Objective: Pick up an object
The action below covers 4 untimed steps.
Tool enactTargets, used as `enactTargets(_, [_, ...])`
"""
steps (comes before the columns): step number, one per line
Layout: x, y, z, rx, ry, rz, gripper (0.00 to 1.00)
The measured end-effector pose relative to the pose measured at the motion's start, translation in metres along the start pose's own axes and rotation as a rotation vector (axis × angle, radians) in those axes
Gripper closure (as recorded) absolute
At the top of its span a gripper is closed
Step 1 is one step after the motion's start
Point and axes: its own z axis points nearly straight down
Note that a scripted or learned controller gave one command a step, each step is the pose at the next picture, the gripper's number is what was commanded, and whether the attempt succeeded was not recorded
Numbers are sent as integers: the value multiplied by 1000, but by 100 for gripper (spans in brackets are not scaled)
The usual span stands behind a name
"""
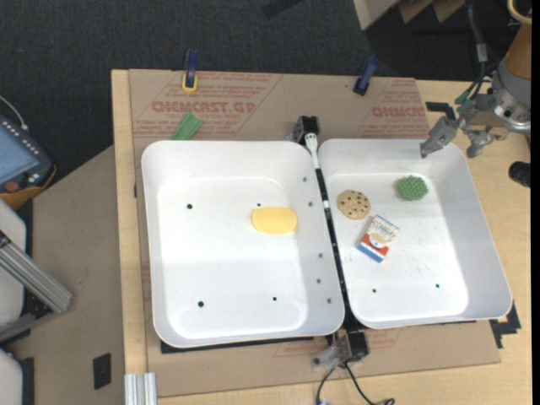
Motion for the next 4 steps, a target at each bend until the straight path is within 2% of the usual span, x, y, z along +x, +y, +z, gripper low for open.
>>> enactTargets(1, [30, -9, 129, 10, 4, -2, 0])
enactTargets(2, [27, -6, 110, -4, -2, -1, 100])
enactTargets(3, [94, -117, 18, 0, 5, -3, 100])
enactTargets(4, [141, -128, 33, 4, 4, -4, 100])
